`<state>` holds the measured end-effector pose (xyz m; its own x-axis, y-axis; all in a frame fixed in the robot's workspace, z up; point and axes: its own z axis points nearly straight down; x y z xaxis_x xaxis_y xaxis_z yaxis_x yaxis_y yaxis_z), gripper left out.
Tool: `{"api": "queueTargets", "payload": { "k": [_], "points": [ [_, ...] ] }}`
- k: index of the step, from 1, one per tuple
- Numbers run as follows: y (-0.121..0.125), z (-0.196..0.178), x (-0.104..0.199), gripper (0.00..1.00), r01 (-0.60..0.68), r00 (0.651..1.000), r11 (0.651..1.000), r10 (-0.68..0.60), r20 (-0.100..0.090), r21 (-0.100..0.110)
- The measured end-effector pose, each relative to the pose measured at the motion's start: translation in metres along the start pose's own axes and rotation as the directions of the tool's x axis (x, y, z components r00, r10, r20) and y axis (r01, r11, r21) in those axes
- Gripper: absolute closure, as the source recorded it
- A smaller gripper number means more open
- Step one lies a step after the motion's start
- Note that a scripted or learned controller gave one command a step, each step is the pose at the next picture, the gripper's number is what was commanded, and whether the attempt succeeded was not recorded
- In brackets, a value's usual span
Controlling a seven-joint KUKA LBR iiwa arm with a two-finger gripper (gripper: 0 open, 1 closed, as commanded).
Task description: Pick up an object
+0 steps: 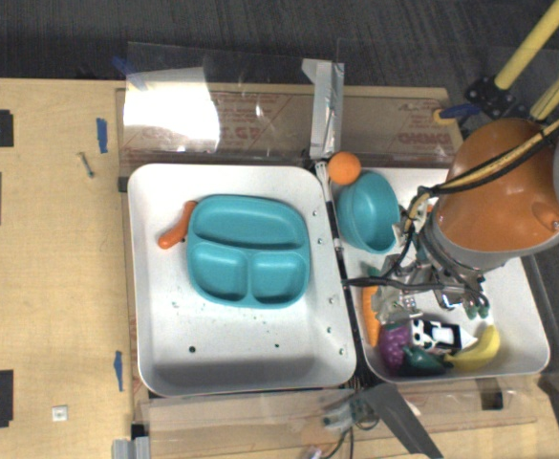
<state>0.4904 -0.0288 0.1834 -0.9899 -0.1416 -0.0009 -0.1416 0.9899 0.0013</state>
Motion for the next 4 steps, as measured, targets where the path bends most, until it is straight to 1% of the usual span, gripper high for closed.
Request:
{"api": "queueTargets", "payload": {
  "k": [1, 2, 3, 4],
  "points": [
    [-0.052, -0.083, -0.042, 1.0, 0.032, 0.999, 0.999, -0.032, 0.014, 0.006],
    [-0.022, -0.023, -0.106, 1.0, -0.008, 1.0, 1.0, 0.008, 0.002, -0.001],
    [0.033, -0.002, -0.056, 1.0, 0.11, 0.994, 0.994, -0.11, 0.002, 0.0],
    [-0.053, -0.116, -0.072, 1.0, 0.241, 0.97, 0.971, -0.241, 0.013, 0.009]
  ]
}}
